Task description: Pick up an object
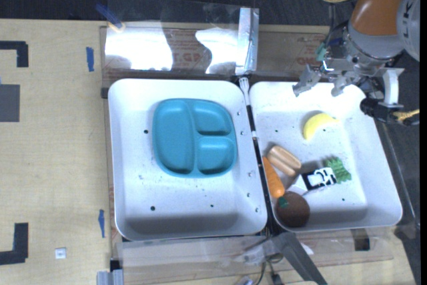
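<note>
Camera view: two white bins side by side on the surface. Left bin point(127, 143) holds one blue divided tray point(195, 137). Right bin point(380, 163) holds five objects: one yellow banana point(319, 125), one tan bread roll point(284, 159), one orange carrot point(273, 181), one brown round object point(293, 207), one black-and-white piece with a green leafy part point(325, 176). Roll, carrot and brown object lie touching along the bin's left side. Gripper point(323, 83) sits over the far edge of the right bin, fingers spread, nothing between them. Banana lies apart from it, just nearer the camera, alone on bare bin floor. Remaining four objects sit well apart from the gripper, toward the near edge
</note>
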Controlling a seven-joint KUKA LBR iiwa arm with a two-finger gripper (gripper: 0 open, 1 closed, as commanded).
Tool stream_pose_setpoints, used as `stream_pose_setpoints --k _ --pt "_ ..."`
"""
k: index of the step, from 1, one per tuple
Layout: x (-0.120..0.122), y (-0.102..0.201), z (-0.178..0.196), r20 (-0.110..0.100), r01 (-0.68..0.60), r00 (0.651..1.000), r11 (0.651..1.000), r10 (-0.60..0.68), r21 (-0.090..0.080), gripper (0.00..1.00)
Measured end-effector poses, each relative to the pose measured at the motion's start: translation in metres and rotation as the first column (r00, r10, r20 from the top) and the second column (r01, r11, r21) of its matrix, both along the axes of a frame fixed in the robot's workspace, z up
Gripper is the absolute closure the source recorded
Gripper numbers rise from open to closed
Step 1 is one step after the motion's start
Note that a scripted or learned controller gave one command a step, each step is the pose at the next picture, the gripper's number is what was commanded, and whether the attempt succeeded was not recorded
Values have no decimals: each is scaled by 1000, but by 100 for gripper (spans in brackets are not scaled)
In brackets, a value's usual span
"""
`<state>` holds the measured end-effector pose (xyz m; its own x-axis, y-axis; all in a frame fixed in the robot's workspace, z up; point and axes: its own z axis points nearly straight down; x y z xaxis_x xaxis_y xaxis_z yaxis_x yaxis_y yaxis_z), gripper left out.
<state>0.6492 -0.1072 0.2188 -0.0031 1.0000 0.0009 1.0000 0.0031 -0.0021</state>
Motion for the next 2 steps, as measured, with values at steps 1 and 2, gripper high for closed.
stream_pose_setpoints --k 1,2 --pt "-49 -53 -132 7 -210 978 978 210 -3 0" --pt "-47 -54 -121 12 -208 978 978 208 -5 100"
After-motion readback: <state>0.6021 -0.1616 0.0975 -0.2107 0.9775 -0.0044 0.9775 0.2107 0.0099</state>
